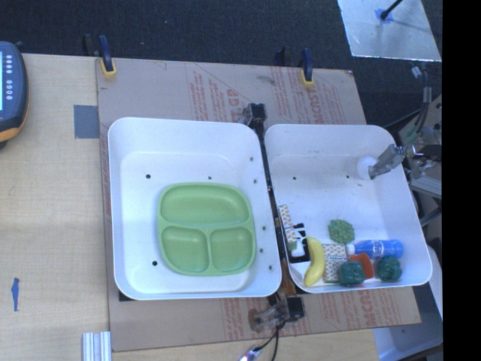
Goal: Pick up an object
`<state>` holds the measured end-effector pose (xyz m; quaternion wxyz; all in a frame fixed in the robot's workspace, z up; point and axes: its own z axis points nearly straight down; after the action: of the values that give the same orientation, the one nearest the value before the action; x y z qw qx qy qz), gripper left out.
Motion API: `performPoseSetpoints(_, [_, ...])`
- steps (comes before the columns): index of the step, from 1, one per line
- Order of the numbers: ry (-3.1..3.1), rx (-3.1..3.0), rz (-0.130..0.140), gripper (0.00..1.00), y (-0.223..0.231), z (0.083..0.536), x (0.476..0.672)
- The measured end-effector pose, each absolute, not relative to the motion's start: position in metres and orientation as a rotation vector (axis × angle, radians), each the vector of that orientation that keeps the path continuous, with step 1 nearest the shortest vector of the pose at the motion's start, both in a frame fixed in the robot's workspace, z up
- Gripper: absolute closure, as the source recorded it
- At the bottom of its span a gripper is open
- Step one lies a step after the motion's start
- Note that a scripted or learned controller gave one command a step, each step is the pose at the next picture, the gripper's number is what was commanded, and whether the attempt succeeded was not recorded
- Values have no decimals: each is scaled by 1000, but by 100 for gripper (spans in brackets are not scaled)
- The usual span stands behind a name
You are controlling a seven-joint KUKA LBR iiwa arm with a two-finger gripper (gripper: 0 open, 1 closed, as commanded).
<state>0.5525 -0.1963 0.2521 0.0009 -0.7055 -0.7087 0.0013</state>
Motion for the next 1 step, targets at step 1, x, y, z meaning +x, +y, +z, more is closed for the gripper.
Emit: performPoseSetpoints(1, [-2218,-2209,9,0,-160,160,503])
